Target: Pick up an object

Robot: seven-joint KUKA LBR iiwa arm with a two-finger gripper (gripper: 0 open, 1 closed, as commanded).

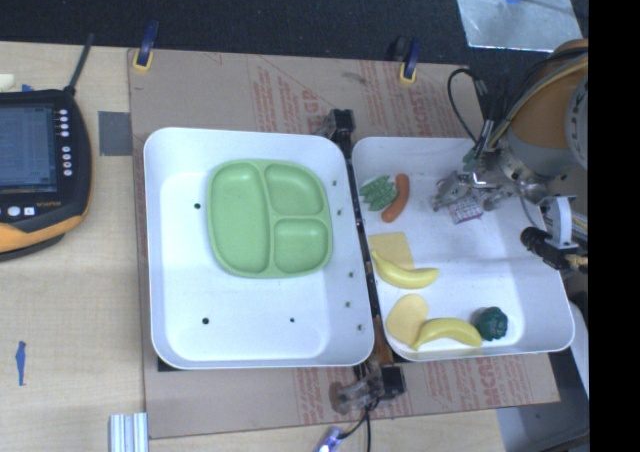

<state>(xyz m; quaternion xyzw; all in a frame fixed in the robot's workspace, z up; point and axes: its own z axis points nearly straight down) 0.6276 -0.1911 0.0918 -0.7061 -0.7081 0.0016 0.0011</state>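
Approach to the right bin point(535, 310)
Jaws point(462, 198) hover over bare floor, grip state unclear; next they need a target like the sausage point(398, 197).

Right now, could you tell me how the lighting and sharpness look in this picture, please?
In the camera view, the light is even and soft; the left bin is bright, nearly washed out around the green plate; the gripper is blurry and hard to read; the top background is dark, except a pale glaring sheet.
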